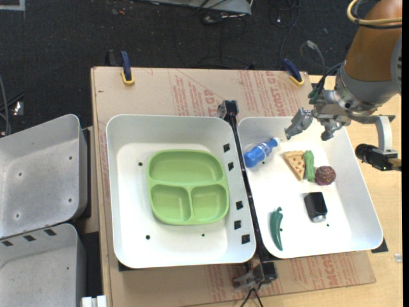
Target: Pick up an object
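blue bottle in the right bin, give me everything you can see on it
The blue bottle looks like small translucent blue plastic with a paler, whitish cap end. It lies on its side, tilted, cap end pointing up-right, blue base down-left against the right bin wall beside the divider. It sits at the bin's upper left, apart from the pizza slice. The gripper hangs above and to its right, not touching it.

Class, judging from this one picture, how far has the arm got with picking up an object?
Nothing looks picked: the blue bottle, pizza slice and black block all lie in the right bin. The gripper hangs open above that bin's far end, holding nothing. Descending, grasping and lifting remain.
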`<state>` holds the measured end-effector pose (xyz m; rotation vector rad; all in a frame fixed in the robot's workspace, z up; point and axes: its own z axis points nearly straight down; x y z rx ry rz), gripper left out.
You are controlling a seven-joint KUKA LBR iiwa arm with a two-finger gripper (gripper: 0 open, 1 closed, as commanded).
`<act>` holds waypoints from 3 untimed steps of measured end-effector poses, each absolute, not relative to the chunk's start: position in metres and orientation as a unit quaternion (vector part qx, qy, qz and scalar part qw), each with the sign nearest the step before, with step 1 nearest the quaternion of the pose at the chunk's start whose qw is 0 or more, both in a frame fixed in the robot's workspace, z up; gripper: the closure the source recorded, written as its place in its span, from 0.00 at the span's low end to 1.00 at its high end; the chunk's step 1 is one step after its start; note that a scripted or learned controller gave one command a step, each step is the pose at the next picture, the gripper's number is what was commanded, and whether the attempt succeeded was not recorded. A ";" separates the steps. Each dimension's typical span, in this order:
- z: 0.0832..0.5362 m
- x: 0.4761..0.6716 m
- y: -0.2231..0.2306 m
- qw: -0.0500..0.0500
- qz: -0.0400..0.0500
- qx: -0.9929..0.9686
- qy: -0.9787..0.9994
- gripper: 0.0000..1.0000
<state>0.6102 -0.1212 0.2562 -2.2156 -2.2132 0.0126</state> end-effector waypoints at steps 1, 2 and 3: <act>0.264 0.612 -0.121 0.000 0.000 -0.707 -0.708 0.00; 0.204 0.609 -0.113 0.002 0.002 -0.707 -0.707 0.00; 0.144 0.601 -0.116 0.002 0.001 -0.708 -0.707 0.00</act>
